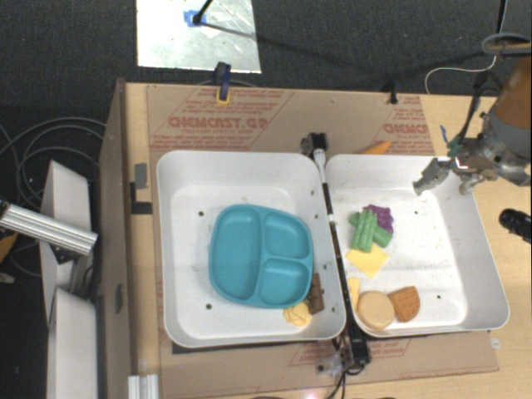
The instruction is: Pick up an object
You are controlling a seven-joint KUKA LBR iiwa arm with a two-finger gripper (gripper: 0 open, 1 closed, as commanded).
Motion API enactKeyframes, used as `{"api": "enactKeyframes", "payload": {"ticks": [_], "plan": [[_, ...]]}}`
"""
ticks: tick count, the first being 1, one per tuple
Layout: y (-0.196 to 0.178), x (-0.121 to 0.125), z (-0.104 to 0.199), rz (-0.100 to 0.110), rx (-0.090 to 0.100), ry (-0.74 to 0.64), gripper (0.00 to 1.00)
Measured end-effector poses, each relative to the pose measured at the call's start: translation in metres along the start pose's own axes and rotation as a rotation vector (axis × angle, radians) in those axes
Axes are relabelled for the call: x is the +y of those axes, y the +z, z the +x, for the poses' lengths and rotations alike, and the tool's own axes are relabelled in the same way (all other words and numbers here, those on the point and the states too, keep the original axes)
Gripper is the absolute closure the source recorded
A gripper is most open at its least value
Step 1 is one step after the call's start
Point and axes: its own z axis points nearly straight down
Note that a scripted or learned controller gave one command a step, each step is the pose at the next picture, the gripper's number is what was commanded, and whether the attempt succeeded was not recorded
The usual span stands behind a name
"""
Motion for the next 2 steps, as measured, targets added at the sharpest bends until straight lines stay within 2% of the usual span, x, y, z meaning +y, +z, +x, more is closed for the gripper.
{"api": "enactKeyframes", "payload": {"ticks": [1,2], "plan": [[0.072,-0.017,0.065,0.008,0.005,-0.006,0.0],[0.157,-0.003,0.078,-0.002,0.0,-0.003,0.0]]}}
